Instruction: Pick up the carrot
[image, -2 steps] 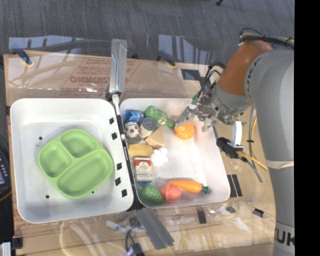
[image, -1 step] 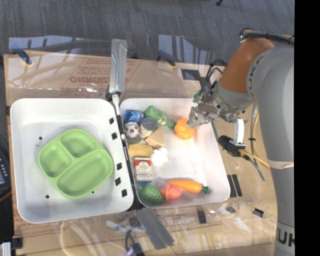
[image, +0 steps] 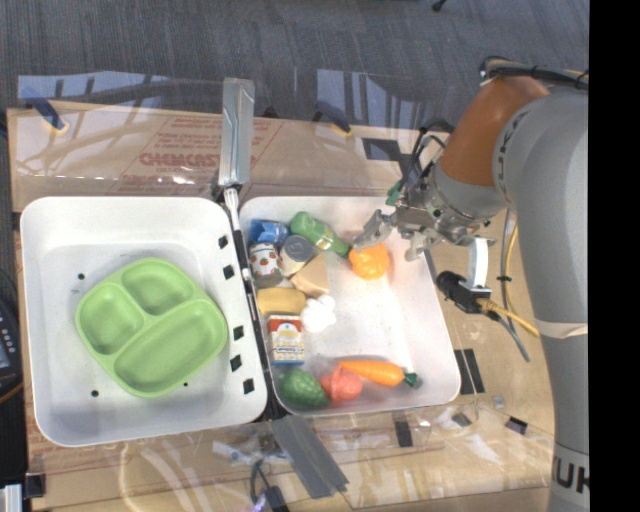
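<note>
The carrot (image: 372, 372) is orange, tapered, with a small green stub at its right end. It lies on its side along the front wall of the right bin (image: 432, 300), its thick end touching a red fruit (image: 343, 385) that sits just beside a green vegetable (image: 301, 388). Bare white floor lies behind the carrot, between it and an orange fruit (image: 369, 262) near the bin's back. The other toys crowd the bin's left wall. The gripper (image: 392, 232) hangs over the bin's back edge, well apart from the carrot; its fingers (image: 371, 230) look spread, pinching nothing. The left bin (image: 50, 290) holds a green tray (image: 150, 325).
</note>
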